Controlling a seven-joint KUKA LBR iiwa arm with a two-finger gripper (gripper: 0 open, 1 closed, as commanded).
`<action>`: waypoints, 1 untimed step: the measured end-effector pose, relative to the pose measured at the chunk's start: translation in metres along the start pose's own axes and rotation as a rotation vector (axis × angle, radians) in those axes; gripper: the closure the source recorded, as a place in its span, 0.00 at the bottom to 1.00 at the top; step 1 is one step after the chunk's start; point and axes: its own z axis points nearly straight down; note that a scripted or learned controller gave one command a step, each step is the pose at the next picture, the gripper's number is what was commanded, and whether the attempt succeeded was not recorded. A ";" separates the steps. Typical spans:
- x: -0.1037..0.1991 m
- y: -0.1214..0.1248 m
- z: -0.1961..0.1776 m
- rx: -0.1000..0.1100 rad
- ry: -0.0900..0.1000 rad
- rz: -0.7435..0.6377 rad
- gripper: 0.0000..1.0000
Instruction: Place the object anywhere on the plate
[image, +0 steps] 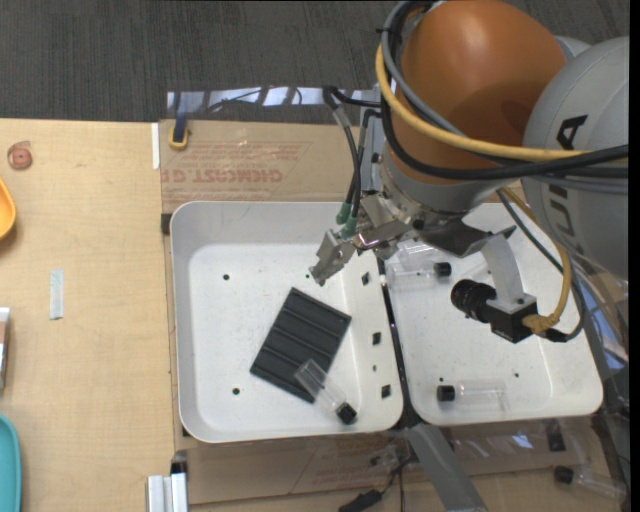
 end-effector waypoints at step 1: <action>0.000 0.002 -0.005 0.008 -0.003 -0.002 1.00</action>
